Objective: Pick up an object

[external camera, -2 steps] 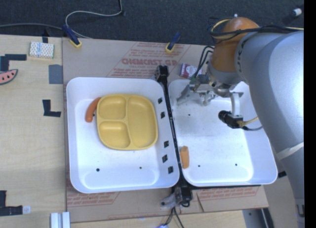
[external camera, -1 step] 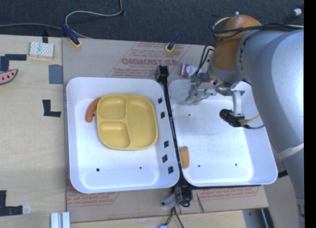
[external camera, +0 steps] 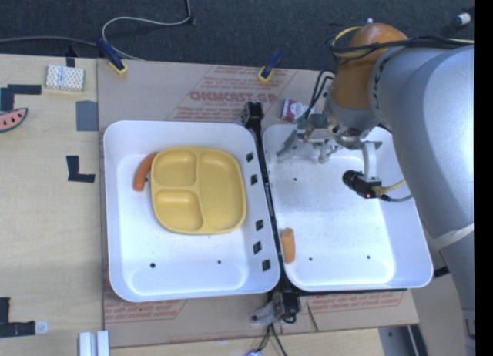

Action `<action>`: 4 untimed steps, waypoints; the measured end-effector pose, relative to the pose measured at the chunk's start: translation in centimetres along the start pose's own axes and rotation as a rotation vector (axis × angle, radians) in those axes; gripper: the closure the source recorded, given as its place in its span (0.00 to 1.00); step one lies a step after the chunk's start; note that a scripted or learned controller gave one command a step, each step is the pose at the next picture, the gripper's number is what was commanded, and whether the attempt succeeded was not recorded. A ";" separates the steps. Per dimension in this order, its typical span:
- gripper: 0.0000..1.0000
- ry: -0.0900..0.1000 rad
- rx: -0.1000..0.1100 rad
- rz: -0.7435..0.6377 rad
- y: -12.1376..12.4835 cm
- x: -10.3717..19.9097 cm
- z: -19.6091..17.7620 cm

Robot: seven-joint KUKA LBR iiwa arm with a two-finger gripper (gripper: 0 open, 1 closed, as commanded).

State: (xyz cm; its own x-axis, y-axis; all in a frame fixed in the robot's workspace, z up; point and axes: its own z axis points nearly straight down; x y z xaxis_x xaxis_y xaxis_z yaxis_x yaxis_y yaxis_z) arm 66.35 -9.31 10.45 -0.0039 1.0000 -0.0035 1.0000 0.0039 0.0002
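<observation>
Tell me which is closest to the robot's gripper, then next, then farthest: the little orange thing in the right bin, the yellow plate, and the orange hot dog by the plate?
From the gripper:
1. Little orange thing, right bin's lower left edge.
2. Yellow plate, middle of the left bin.
3. Orange hot dog, on the plate's far left side.

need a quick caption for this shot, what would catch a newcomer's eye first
The yellow tray, split into compartments, sits in the middle of the left bin, with an orange sausage lying against its left edge. The big grey arm comes in from the right over the right bin, its claw near that bin's top edge. A second small orange piece lies by the right bin's left wall.
</observation>
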 end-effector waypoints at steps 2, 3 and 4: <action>1.00 0.003 -0.001 0.002 -2.3 -0.7 0.9; 1.00 0.004 0.000 0.001 -2.3 -0.7 0.0; 1.00 0.006 0.001 0.001 -2.3 -0.6 -0.9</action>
State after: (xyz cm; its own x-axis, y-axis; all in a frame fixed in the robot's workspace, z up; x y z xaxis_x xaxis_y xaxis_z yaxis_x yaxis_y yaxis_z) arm 64.06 -9.92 11.35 -0.0028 1.0000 0.0023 1.0000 0.0028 -0.0011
